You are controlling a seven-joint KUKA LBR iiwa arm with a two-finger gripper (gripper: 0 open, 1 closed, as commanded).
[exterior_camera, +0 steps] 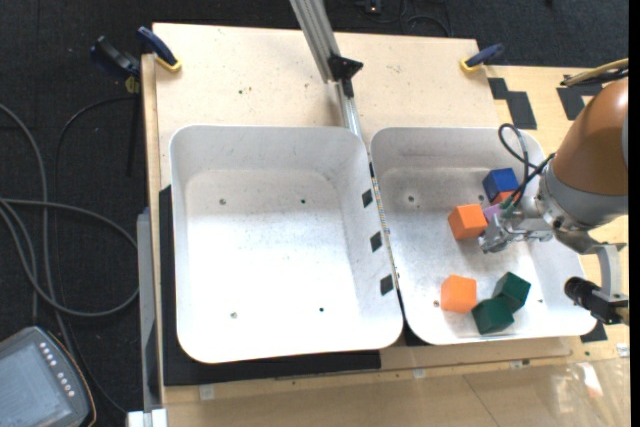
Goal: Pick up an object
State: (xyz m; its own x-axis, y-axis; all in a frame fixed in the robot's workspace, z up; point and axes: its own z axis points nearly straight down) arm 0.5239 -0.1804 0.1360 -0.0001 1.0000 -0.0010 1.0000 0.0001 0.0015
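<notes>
Gripper (492, 237) low in the right bin (420, 155), fingertips just beside the upper orange block (466, 221), at its right side; can't tell finger state, nor whether they touch it. Blue block (500, 183) just behind the gripper. Second orange block (458, 294) and two green blocks (503, 303) nearer the front wall. Arm (595, 160) reaches in from the right. Left bin (200, 155) alongside.

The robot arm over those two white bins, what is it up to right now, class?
The grey arm reaches into the right bin from the right, its gripper low beside an orange block, with a blue block just behind. Whether it grips anything cannot be told. Another orange block and two dark green blocks lie nearer the front. The left bin sits alongside.
</notes>
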